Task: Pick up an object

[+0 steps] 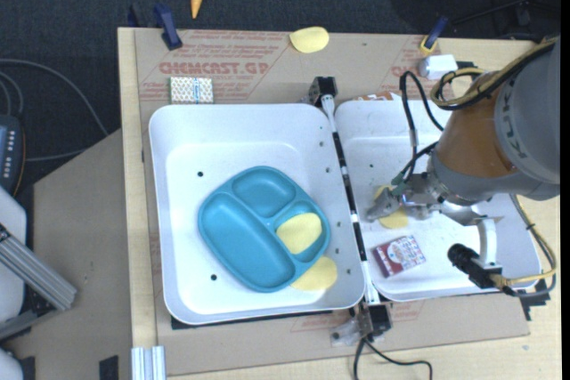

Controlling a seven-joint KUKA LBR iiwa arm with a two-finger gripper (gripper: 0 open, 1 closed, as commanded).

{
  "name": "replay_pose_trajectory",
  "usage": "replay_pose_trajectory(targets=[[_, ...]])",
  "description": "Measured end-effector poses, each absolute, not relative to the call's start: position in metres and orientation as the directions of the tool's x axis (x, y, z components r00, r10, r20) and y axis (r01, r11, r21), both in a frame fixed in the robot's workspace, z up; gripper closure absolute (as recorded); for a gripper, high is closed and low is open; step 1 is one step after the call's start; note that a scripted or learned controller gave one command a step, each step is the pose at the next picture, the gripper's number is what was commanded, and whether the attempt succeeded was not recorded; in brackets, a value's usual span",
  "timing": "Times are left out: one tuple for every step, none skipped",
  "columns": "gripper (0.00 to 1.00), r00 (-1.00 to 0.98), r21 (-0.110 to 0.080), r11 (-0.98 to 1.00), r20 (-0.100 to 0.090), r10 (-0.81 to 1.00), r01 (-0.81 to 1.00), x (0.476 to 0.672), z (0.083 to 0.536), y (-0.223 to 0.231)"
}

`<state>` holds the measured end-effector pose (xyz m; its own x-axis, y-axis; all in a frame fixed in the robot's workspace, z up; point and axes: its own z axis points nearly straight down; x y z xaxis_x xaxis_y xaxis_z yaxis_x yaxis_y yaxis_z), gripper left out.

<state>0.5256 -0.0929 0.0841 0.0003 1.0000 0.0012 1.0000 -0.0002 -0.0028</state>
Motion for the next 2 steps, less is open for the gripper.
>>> replay_pose_trajectory(targets=[[1.0, 0.0, 0.001, 0.0, 0.0, 1.0, 1.0, 0.5268, 0.095, -0.093], [0.0, 0.001, 0.001, -0.001, 0.0, 1.0, 1.0, 0.5266, 0.0948, -0.093]])
